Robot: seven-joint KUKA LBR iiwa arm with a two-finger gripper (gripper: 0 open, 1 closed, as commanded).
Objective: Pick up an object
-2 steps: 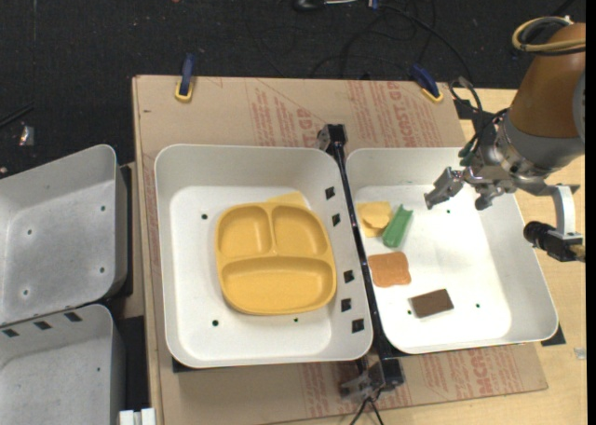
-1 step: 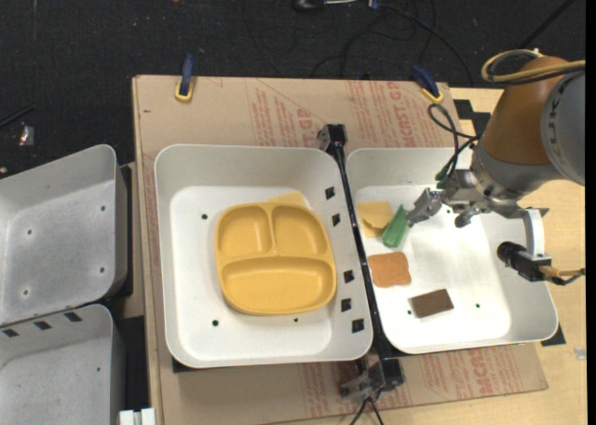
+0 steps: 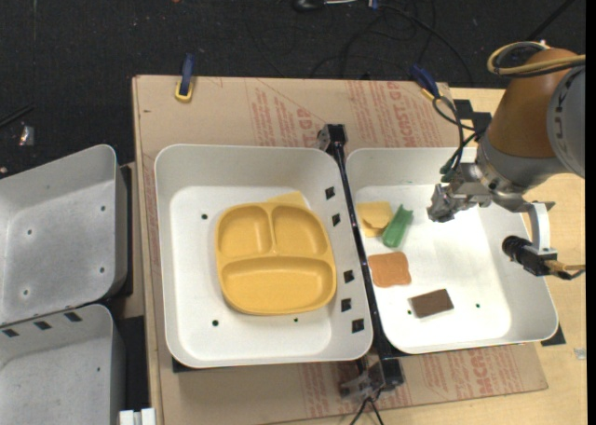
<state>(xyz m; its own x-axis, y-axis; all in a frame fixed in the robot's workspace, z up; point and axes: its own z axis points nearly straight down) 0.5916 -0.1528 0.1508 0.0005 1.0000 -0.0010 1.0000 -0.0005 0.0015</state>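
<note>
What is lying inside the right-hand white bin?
In the right white bin: a green oblong piece leaning on a yellow piece, an orange slab and a brown rectangular block. Whatever lies beneath the gripper is covered.

Yellow divided tray (image 3: 276, 259) lies in the left bin (image 3: 177, 227)

Light falls bright and even from overhead, strongest on the two white bins (image 3: 251, 171), whose floors read nearly blown out beside the dark floor around the tabletop (image 3: 149, 227). Shadows are soft and short: a faint one hugs the yellow divided plate (image 3: 276, 258) along its lower edge. The plate carries a mild sheen. Focus is fair throughout, though the end effector (image 3: 445, 209), right of the plate, looks slightly smeared, perhaps from motion. Edges show no obvious bending.
</note>
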